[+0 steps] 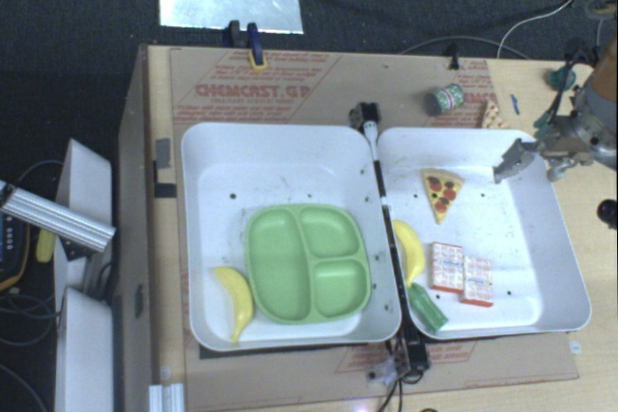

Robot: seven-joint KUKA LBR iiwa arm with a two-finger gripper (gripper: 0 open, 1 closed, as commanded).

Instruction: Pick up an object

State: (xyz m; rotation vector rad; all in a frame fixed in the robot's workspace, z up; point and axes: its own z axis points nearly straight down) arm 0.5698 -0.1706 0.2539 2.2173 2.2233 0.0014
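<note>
Camera view: gripper [529, 159] above right bin's [565, 251] far corner, carrying nothing.
Fingers' spread cannot be told. Pizza slice toy [441, 193] lies just beside, flat on the bin floor, apparently the nearest candidate.

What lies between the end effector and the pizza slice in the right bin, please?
In the camera view, bare white bin floor separates the end effector from the pizza slice.

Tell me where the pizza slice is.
The pizza slice lies in the right bin, toward its back, above the two red-and-white packets and left of the gripper.
</note>
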